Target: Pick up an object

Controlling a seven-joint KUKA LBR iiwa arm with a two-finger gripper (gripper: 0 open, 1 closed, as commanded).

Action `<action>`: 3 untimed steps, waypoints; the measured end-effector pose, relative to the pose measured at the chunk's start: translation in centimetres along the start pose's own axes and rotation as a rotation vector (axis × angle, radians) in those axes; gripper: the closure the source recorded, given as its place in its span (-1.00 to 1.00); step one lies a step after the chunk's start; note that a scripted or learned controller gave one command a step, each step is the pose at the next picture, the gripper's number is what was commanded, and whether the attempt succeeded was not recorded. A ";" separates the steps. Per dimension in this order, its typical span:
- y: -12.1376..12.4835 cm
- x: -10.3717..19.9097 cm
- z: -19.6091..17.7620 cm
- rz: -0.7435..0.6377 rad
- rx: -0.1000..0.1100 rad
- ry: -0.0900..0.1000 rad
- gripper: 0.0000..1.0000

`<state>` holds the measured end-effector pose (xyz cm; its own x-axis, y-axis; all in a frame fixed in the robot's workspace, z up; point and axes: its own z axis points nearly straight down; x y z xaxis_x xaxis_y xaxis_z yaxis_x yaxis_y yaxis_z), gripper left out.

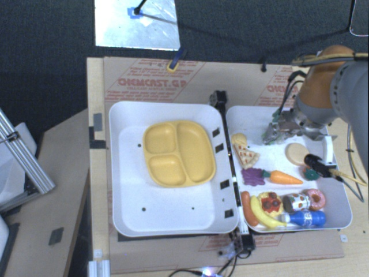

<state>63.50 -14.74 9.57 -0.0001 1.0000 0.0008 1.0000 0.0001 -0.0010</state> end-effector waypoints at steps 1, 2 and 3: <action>-0.8 0.3 -5.6 0.000 -0.008 -0.002 1.00; -0.4 0.8 -12.0 -0.004 -0.009 -0.002 1.00; -0.3 0.8 -13.0 -0.004 -0.005 -0.001 1.00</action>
<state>63.20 -13.91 22.53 -0.0046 1.0000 -0.0003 1.0000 0.0046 0.0039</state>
